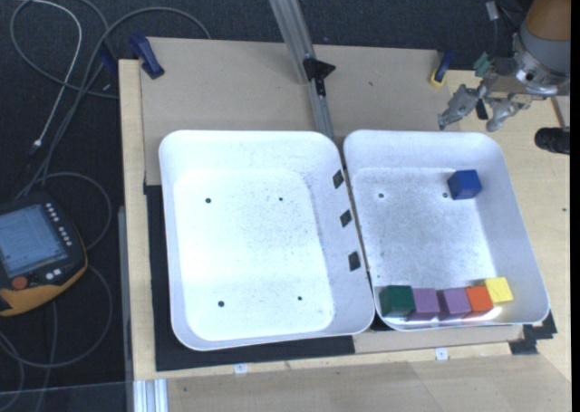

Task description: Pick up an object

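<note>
Hand (476,110) at upper right, above the right bin's (517,220) rim, fingers spread and empty; blue cube (464,184) unlifted; pick-up not yet begun.

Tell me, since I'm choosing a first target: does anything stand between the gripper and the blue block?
Nothing visible does. The gripper hangs above the right bin's far rim, and the blue block sits alone just below it, apart from the row of blocks along the near wall.
</note>
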Controlling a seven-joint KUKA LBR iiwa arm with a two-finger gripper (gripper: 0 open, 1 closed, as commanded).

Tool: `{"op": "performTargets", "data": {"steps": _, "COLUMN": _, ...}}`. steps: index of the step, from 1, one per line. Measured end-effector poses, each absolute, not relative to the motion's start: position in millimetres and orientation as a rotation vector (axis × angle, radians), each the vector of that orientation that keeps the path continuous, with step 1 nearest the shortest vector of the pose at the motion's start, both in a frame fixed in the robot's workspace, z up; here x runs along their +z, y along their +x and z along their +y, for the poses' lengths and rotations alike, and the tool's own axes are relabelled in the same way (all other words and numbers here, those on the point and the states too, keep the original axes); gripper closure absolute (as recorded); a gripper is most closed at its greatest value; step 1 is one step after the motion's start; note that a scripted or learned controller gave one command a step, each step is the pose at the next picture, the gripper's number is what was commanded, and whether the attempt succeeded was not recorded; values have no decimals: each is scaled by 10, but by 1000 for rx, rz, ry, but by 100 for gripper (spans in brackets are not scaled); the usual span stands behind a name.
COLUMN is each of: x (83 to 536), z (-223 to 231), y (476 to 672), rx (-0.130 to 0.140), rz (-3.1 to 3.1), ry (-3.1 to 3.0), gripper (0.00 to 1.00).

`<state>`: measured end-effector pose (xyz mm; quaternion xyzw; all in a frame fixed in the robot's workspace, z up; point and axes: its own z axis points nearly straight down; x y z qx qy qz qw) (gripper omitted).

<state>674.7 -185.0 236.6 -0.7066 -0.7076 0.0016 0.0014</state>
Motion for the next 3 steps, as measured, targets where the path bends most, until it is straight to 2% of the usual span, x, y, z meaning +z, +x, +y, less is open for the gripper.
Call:
{"op": "performTargets", "data": {"steps": 1, "x": 1271, "z": -2162, "y": 6602, "rx": -8, "rz": -2231, "ry": -2228, "gripper": 0}}
{"op": "performTargets", "data": {"steps": 2, "x": 1103, "z": -2169, "y": 6340, "rx": -4, "rz": -2228, "ry": -2223, "gripper": 0}}
{"op": "performTargets", "data": {"steps": 3, "x": 991, "z": -2044, "y": 5837, "rx": 4, "rz": -2217, "ry": -2217, "gripper": 0}}
